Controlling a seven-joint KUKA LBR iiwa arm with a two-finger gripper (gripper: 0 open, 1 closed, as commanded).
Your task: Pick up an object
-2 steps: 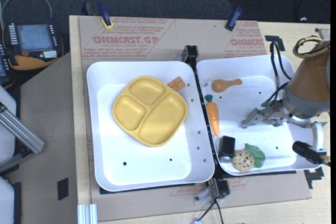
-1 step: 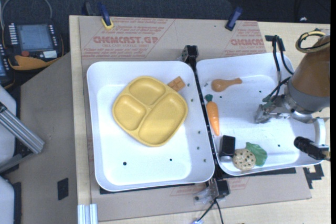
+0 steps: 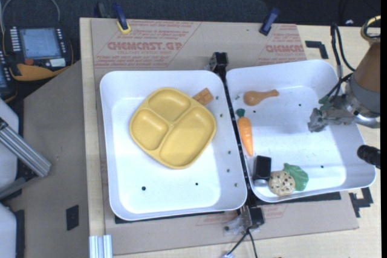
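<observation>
- I saw the yellow plate filling the left bin.
- My gripper hung over the right bin; I couldn't tell its finger state.
- The carrot lay against that bin's left wall.

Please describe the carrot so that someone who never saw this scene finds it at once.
Look in the right bin, along its left wall. The carrot lies there, below the wooden spoon and above the black block. It is the bin's one orange, tapered thing, with a green top.
</observation>
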